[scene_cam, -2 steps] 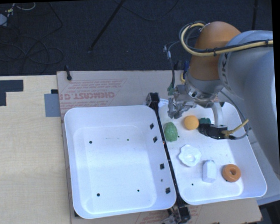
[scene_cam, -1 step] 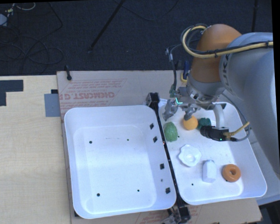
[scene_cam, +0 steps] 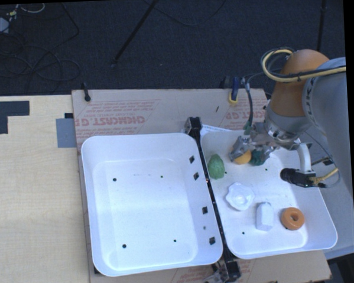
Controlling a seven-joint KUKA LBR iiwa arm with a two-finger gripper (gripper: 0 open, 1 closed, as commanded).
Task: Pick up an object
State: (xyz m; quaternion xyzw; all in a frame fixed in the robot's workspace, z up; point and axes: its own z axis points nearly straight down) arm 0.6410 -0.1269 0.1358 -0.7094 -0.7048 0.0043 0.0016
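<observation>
Slanted overhead view of a desk (scene_cam: 26,193) w/ two shallow white bins side by side. A grey arm (scene_cam: 331,100) w/ an orange band reaches in from the view's right. Its gripper (scene_cam: 246,147) sits low over the far part of the right bin (scene_cam: 333,233), right at a small yellow thing (scene_cam: 243,159).

A dark green thing (scene_cam: 259,158) lies just beside the yellow one, poss. touching it. The gripper is too blurred to say if it is spread or pinching anything.

Also in the right bin:
- a light green lump (scene_cam: 215,166) near the divider btw. the bins
- a crumpled white thing (scene_cam: 239,196) mid-bin
- a white block (scene_cam: 264,215) nearer the camera
- an orange ring (scene_cam: 293,218) just beside the block

The left bin (scene_cam: 145,204) is well apart from the gripper.

Step in hand, prob.: the grasp itself, w/ the gripper down at the yellow thing, which seems to rest on the bin floor, not yet lifted.

Next move calls for a firm pinch on the yellow thing alone, w/o catching the dark green neighbour. Then a straight lift, clear of the bin's far wall. The yellow thing looks small and rounded, so it may slip.
</observation>
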